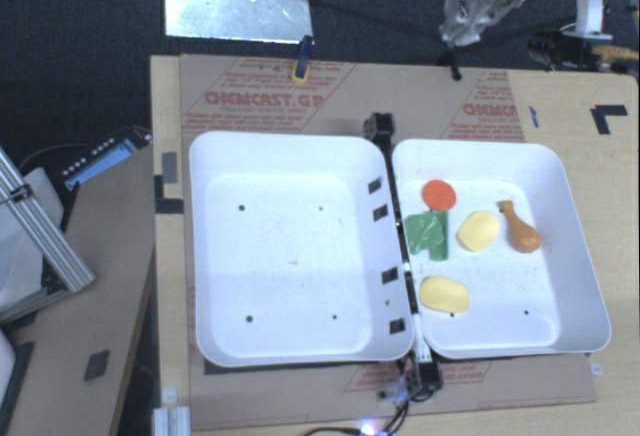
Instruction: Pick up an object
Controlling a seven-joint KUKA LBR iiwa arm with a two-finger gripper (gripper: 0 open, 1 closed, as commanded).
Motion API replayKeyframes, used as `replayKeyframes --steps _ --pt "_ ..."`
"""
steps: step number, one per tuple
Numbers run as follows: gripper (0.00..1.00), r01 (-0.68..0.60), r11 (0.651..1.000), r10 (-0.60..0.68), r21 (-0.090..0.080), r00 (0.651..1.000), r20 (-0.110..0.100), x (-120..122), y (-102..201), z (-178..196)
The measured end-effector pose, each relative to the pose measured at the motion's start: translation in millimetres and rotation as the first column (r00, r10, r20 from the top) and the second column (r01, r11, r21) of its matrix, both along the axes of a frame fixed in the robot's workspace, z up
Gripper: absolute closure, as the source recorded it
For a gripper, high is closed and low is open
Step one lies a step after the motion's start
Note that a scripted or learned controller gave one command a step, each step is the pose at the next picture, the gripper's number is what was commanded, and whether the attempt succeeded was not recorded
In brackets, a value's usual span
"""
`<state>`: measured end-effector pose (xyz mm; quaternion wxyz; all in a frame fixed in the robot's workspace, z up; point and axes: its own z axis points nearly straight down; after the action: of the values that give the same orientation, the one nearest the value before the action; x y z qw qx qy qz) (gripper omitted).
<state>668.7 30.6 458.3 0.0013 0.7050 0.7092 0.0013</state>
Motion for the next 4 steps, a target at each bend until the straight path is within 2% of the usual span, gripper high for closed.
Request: replayKeyframes --steps 1,2,3,4 --pt "1.0 0.0 1.0 0.0 0.0 1.0 0.0 -0.1 18.0 9.5" --pt "1.0 0.009 1.0 -0.009 -0.002 1.0 -0.003 -0.3 -37.4 -20.4" --pt "1.0 0.003 1.0 -0.003 0.0 1.0 0.0 0.0 -35.8 -4.2" --pt "1.0 0.007 1.0 -0.007 -0.002 1.0 -0.003 -0.3 -73.5 -35.1"
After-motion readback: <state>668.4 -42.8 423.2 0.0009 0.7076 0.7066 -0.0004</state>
